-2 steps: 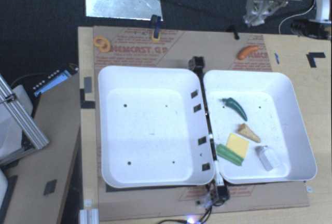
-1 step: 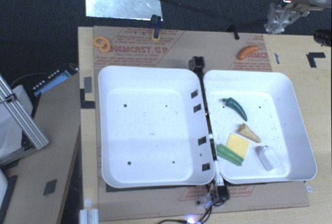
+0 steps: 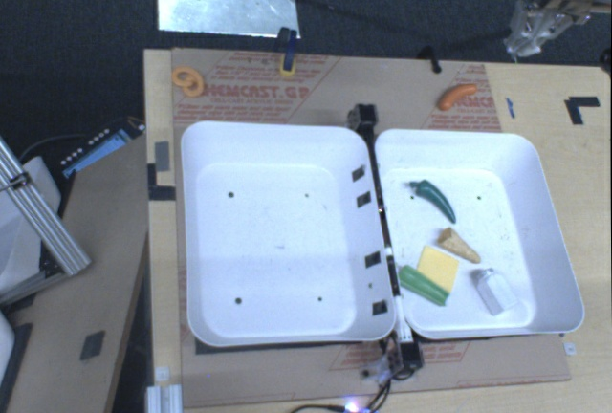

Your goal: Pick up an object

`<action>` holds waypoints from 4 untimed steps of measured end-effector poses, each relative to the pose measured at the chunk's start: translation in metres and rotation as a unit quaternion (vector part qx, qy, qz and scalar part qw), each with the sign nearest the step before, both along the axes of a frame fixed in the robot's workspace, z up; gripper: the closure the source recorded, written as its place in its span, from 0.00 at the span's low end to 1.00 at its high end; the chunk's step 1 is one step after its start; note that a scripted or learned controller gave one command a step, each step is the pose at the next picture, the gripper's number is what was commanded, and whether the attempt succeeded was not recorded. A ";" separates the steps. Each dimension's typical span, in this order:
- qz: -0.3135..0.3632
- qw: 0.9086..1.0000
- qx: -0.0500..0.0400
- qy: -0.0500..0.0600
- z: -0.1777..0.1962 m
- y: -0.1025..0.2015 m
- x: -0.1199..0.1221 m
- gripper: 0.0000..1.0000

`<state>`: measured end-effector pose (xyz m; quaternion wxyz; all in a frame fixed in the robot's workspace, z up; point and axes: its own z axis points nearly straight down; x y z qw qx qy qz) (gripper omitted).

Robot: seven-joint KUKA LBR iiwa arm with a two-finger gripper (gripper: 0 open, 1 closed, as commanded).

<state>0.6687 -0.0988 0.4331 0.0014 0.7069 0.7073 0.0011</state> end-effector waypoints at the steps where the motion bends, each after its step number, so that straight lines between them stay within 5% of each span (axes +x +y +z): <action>1: -0.002 1.000 -0.001 0.000 -0.002 -0.057 -0.002 1.00; 2: 0.001 1.000 -0.001 0.000 -0.008 -0.051 0.000 1.00; 3: -0.001 1.000 -0.001 0.000 -0.018 -0.110 -0.003 1.00; 4: 0.001 1.000 -0.001 0.000 -0.005 -0.107 0.000 1.00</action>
